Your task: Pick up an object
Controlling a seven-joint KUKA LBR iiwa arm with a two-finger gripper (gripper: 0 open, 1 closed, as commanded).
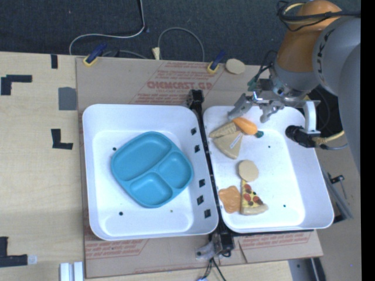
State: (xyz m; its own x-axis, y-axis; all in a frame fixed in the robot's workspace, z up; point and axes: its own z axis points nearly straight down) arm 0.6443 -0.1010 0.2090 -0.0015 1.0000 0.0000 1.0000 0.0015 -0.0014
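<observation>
A: Where's the gripper (pixel 255 109)?

B: Over the far end of the right bin (pixel 299 157), fingers spread apart, nothing between them. The toy carrot (pixel 245 126) lies just below, against a tan wedge (pixel 227 140).

A: And the rest?

B: A round cookie (pixel 248 170), pizza slice (pixel 252 200) and orange piece (pixel 229 198) nearer; a blue divided plate (pixel 152 168) in the left bin (pixel 99 174)

Grey KUKA arm with orange band (pixel 304 37) enters from 2 o'clock, wrist angled down toward 8 o'clock; metal two-finger gripper (pixel 253 110) sits at about 1 o'clock of frame, fingers (pixel 239 109) splayed apart, nothing between them
</observation>
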